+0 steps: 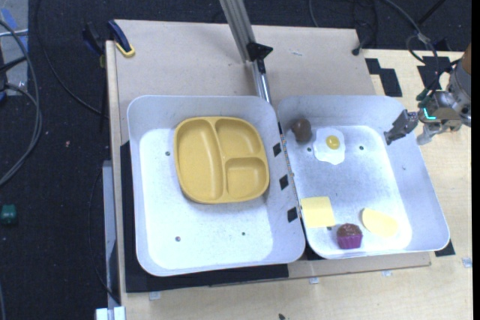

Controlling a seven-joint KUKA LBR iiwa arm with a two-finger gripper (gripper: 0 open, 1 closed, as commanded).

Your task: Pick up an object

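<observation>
The end effector (pixel 417 128) hangs at the right rim of the right bin (pixel 420 168), above its upper corner; its dark fingers look parted and nothing sits between them. Inside that bin lie a fried egg (pixel 330 147) near the top, a brown ball (pixel 301 130) just to its left, a yellow square slice (pixel 318 211) lower down, a purple cupcake (pixel 349 236) beside it, and a pale yellow wedge (pixel 379 222) to the right; all are well apart from the end effector. The left bin (pixel 150 213) holds a yellow divided plate (pixel 222 159); both bins rest on the desk (pixel 187 64).
</observation>
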